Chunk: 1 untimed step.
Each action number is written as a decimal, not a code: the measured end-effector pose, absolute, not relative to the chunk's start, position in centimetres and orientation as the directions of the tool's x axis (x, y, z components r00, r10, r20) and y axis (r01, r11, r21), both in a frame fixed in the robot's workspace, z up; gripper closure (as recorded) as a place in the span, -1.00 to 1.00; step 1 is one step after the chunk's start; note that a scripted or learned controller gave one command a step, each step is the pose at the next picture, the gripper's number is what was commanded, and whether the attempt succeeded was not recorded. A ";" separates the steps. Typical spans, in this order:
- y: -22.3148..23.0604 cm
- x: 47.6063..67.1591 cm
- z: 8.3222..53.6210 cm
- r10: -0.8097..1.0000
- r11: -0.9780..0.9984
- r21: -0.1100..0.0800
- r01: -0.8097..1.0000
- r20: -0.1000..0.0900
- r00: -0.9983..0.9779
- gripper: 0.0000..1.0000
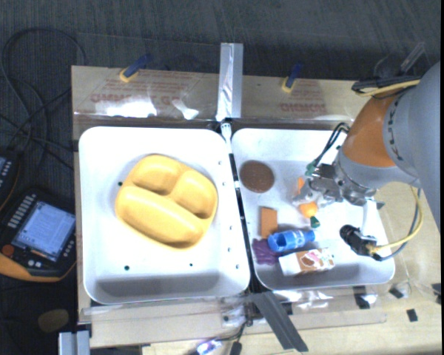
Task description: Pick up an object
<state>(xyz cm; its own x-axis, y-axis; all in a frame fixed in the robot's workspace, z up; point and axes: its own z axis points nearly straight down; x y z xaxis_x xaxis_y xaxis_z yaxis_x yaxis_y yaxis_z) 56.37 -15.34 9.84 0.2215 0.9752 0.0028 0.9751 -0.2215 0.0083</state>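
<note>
My gripper (pixel 316 191) hangs low in the right bin (pixel 281 157), toward its right side, under the grey arm with the orange band. Just below it lies a small orange piece (pixel 308 209), with another orange bit (pixel 299 186) at its left. A brown round disc (pixel 257 176) sits at the bin's upper left. An orange block (pixel 267 220), a blue bottle (pixel 290 239), a purple item (pixel 262 251) and a white-and-red packet (pixel 307 261) lie along the bin's front. A large yellow bun-shaped object (pixel 166 198) fills the middle of the left bin (pixel 103 257).
A metal divider (pixel 230 80) stands between the bins at the back. Clear plastic sheeting (pixel 148 95) with blue and yellow clips lies behind them. A black and yellow cable (pixel 370 246) loops from the arm over the right bin's right rim. A handheld pendant (pixel 37 231) rests at far left.
</note>
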 end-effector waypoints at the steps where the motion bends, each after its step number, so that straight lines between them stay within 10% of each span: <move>1: -7.7 60.6 20.0 0.997 -0.078 -0.003 0.997 -0.002 0.078 1.00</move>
